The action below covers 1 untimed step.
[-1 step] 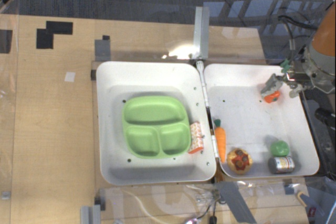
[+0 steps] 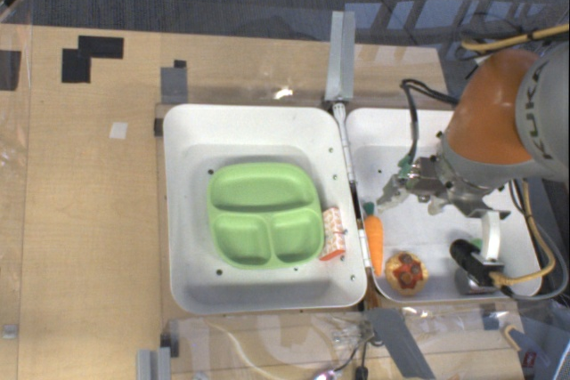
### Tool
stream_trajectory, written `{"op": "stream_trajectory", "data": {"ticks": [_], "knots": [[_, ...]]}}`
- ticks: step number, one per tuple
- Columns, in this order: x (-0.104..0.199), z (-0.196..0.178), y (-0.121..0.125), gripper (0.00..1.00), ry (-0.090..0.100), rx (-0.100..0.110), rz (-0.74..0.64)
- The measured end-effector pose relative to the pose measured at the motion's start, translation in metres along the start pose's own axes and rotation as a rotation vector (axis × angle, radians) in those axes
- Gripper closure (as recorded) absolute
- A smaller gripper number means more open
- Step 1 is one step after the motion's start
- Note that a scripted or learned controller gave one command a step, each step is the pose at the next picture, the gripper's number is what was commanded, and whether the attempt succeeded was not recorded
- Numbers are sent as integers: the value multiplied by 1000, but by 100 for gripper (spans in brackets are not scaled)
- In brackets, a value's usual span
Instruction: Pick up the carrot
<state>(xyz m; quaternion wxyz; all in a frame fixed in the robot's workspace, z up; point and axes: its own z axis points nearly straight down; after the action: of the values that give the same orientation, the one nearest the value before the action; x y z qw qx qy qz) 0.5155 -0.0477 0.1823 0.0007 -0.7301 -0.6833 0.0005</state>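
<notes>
Jaws, honestly can't tell if they're open or closed from this angle. The gripper hangs over the right bin, and the carrot sits just nearer and left of it, hugging the bin's left wall, long axis running near-to-far.

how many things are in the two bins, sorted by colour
green: 1, the tray
orange: 1, the carrot
red and white: 1, the packet
red and tan: 1, the round food
total: 4
</notes>
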Motion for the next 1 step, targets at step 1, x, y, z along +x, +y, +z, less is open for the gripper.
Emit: {"op": "stream_trajectory", "data": {"ticks": [1], "knots": [[-46, 88, -9, 0, -4, -8, -113]]}}
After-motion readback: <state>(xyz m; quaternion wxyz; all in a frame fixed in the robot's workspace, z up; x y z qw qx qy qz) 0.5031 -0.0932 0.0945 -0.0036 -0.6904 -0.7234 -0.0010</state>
